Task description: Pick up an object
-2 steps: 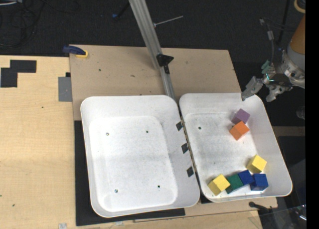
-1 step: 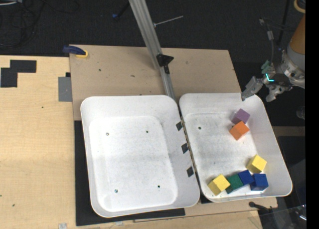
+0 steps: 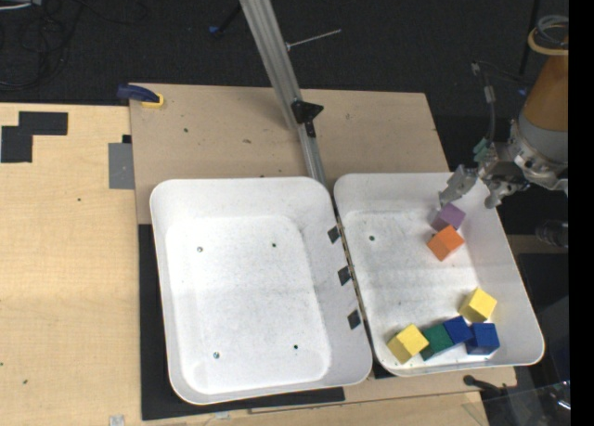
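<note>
The grey arm with its orange band [image 3: 548,90] comes in from the right edge, and its two-finger gripper [image 3: 475,188] hangs over the upper right corner of the right shallow white bin [image 3: 390,201]. The fingers are spread apart, one grey finger [image 3: 454,185] slanting down to the left, the other, darker one [image 3: 496,194] out toward the bin's right rim, and there's nothing between them.

Just under that left finger sits a small purple cube [image 3: 449,216]; the fingertip looks to be right at its top edge, though I can't tell whether it's actually touching. Tucked against the purple one, just below it, is an orange cube [image 3: 445,243].

Down in the lower right corner of the same bin there's a little crowd: a yellow cube [image 3: 481,305] standing slightly apart above the rest, then a row along the bottom rim with another yellow block [image 3: 406,343] on the left, a green block [image 3: 436,340] beside it, and two blue blocks, blue block one [image 3: 458,329] and blue block two [image 3: 484,338], packed in close on the right.

The left shallow white bin [image 3: 241,285] lies alongside, joined to its neighbour by three small black clips [image 3: 342,274] down the seam. Both bins rest on a tan wooden bench [image 3: 223,132], and a long silver metal rail [image 3: 276,58] leans up from between the bins toward the top of the view. A small blue and yellow clamp [image 3: 140,95] sits at the bench's far left corner.
</note>
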